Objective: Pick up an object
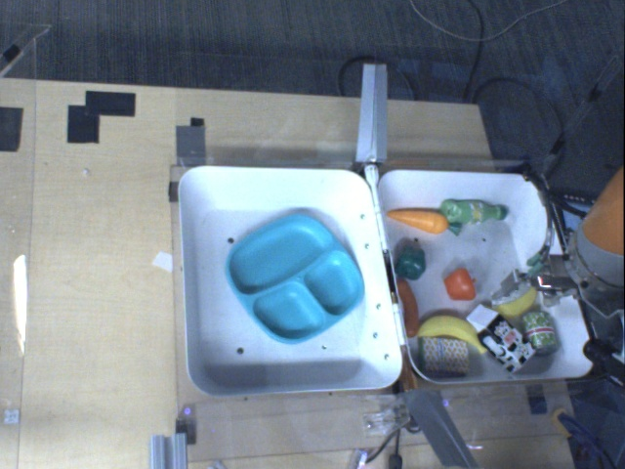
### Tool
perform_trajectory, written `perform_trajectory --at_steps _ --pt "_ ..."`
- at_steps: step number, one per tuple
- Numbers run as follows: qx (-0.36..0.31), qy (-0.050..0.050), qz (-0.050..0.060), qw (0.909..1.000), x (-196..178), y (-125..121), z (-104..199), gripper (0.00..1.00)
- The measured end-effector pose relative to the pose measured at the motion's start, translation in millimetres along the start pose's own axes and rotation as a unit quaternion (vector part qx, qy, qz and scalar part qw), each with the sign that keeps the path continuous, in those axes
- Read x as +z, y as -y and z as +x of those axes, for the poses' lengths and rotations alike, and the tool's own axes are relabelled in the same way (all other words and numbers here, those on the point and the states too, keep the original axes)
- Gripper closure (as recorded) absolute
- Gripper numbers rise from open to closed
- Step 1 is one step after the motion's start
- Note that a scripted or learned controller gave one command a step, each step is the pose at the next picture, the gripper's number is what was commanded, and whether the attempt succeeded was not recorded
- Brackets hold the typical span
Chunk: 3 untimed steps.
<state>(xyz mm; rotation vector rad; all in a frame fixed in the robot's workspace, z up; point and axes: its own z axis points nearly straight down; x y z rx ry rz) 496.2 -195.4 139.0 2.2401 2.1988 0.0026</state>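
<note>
**Positioning for a Pick in the Crowded Right Bin**

Working at the right edge of the frame, with the arm [601, 247] reaching over the right bin [459, 176] and the gripper [522, 286] sitting low above that bin's lower right part. Recording the claw state as cannot tell: released or clenched, not readable at this angle, and nothing seen grasped.

Treating the small yellow object [518, 303] just under the gripper as the likely target. Noting close neighbours: a can [540, 332] just beside it toward the lower right, a black-and-white pack [506, 345] below it, and a banana [449, 328] nearby to the left.

Centring over the yellow object before descending, and keeping the approach vertical to avoid nudging the can or the pack. Closing only once the target is squarely straddled, since a rounded piece is likely to squirt out sideways. Lifting straight up and clearing the bin wall before any sideways travel.

Considering easier alternatives if the grasp is missing: the orange piece [460, 284] lying apart mid-bin, or the carrot [418, 221] touching the green bottle [472, 210] along the upper wall. Leaving the left bin [195, 281] and its blue divided plate [296, 277] alone.
</note>
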Motion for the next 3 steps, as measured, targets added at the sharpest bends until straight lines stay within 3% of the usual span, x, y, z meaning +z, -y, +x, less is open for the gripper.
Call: perform_trajectory --at_steps 1,2,3 --pt "0.038 -0.002 -0.004 0.9993 50 -13 -7 0.00" --pt "0.037 -0.001 -0.007 0.9993 38 -16 -7 1.00" --pt "0.021 0.000 -0.002 0.9998 -56 -38 52 1.00"
